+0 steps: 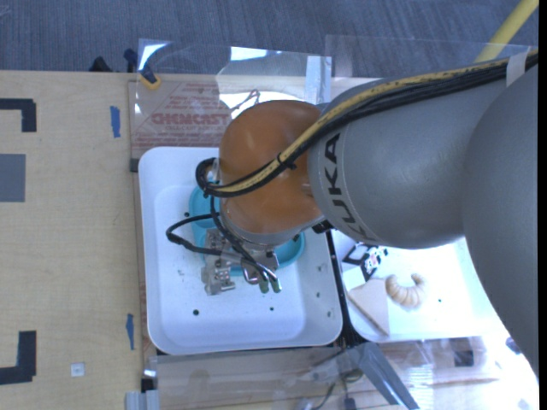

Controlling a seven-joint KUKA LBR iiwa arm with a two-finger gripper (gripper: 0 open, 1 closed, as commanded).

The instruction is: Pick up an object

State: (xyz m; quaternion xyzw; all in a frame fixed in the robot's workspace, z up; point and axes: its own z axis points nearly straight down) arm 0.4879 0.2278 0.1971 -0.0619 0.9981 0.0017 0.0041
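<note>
My gripper (242,278) hangs low inside the left white bin (171,314), under the orange wrist band. A blue round object (202,205) lies just behind it, mostly covered by the arm, with a blue edge showing again right of the gripper. In the right bin (444,314) lie a cream ridged curved object (407,290) and a tan flat piece (369,306). The wrist hides what sits between the fingers.
The grey arm covers most of the right bin and the upper right of the view. A black-and-white item (369,260) lies by the divider between the bins. The wooden bench top (64,229) stretches to the left.
</note>
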